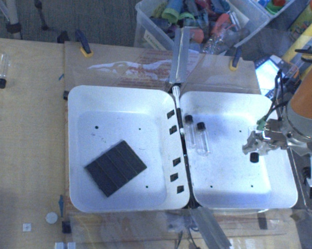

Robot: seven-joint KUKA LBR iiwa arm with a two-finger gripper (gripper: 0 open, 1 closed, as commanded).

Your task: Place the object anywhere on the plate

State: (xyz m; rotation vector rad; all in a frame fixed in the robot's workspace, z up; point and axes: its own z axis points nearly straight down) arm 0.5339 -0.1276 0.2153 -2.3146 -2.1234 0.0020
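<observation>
A dark grey square plate [115, 167] lies flat in the left bin [82, 111], turned like a diamond. Two clear vials with black caps lie side by side in the right bin [231, 190], near its left wall: one vial [190, 133] and the other [202, 138]. My gripper [254, 150] hangs over the right part of the right bin, well to the right of the vials and far from the plate. A small black piece [254, 158] shows at its lower tip; I cannot tell whether that is a part of the gripper or a held thing.
Black tabs [176, 161] line the divider between the bins. A clear tub of coloured toys [206, 15] stands behind the bins. Another vial [2, 69] lies on the bench at far left. Blue clamps [85, 46] hold the back edge.
</observation>
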